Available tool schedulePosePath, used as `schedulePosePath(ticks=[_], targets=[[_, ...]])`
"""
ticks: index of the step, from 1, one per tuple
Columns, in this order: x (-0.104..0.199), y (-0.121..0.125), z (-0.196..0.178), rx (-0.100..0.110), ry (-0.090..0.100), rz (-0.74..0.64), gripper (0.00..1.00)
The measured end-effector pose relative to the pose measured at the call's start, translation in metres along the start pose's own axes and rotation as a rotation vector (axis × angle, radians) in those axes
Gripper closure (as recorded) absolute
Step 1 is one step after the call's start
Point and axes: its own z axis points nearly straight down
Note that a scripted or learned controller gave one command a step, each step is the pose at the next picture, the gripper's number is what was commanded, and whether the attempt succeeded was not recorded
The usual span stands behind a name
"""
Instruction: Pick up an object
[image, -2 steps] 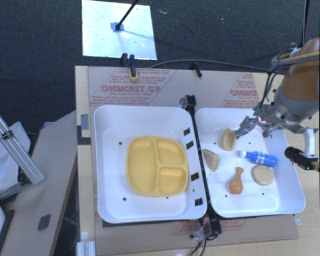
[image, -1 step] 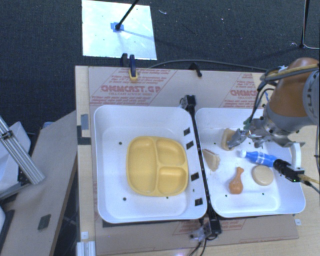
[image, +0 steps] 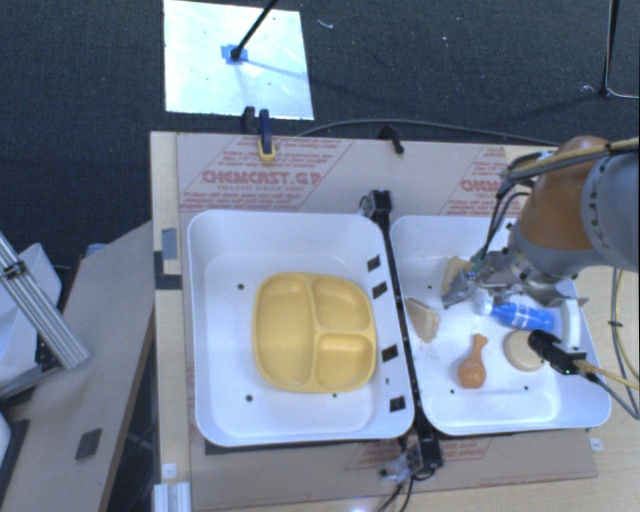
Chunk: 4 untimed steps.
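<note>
In the right bin (image: 575, 405), our claw (image: 470, 283) hovers at ten o'clock of the blue tube (image: 522, 317). We cannot tell its opening. At nine o'clock lies the yellow tray (image: 315, 332).

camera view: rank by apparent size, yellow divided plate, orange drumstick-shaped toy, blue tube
1. yellow divided plate, by far the largest
2-3. orange drumstick-shaped toy and blue tube: look alike in size, and the tube is partly hidden, so unranked

Two white bins (image: 215, 300) side by side, one yellow divided plate (image: 315, 332) with three compartments, one orange drumstick-shaped toy (image: 473, 363), one blue tube (image: 521, 317), one round tan disc (image: 521, 350), two pale beige pieces (image: 424, 320), one arm with gripper (image: 470, 285)
</note>
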Motion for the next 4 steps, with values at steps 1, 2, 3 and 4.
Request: schedulePosePath(ticks=[1,2,3,4], targets=[[-0.001,0.001,-0.013,-0.005,-0.002,0.0,1.0],[0.004,0.006,-0.077,-0.011,-0.002,-0.002,1.0],[0.003,0.007,-0.112,-0.008,-0.002,-0.002,1.0],[0.059,0.007,-0.123,-0.006,0.001,-0.008,1.0]])
